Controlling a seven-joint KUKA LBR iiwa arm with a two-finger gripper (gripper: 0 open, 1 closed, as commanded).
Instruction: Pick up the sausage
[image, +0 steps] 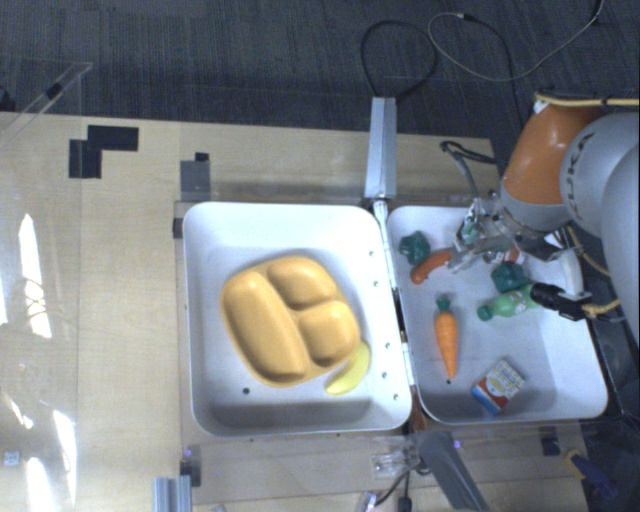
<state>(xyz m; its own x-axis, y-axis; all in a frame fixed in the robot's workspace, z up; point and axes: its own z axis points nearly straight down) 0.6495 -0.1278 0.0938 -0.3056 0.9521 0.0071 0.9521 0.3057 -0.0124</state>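
The sausage (432, 265) lies in the right bin (570, 400), near its upper left corner, tilted, its right end just under the gripper (478, 243). Whether the gripper is spread or pressed together I cannot tell — the sausage rests on the bin floor. Left of the sausage and touching it sits a dark green toy (414, 246). Below it lies a carrot (446, 340); to its right, a green bottle (503, 306); farther down, a small carton (498, 386). In the left bin (200, 300) — a yellow bread-shaped toy (288, 318) and a banana (350, 373).
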